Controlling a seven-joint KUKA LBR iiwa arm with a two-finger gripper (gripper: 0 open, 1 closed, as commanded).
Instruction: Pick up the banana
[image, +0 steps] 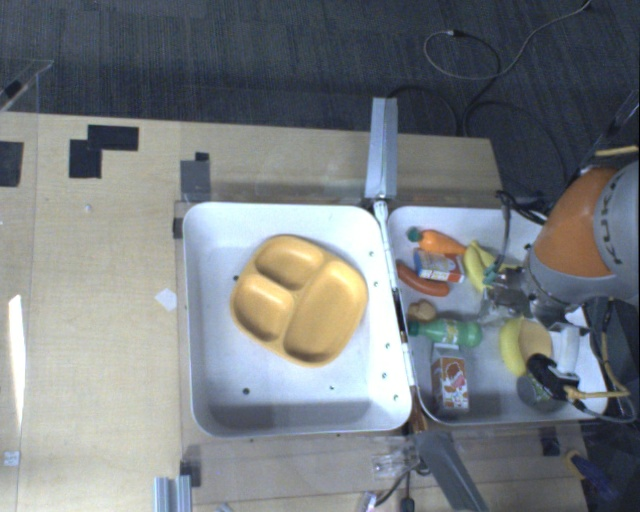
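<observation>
The gripper hangs low over the right bin, and whether it is parted or closed cannot be told from above. The banana lies just beside it, toward the divided yellow plate in the left bin. The fruit looks light, curved and smooth-skinned, soft enough to bruise — a gentle pinch across its thick middle seems safest. Between banana and plate crowd a carrot, a red sausage, a green bottle and a small carton. A yellow lemon sits farther from the plate. The slick white floor may let it slide — room is tight.
</observation>
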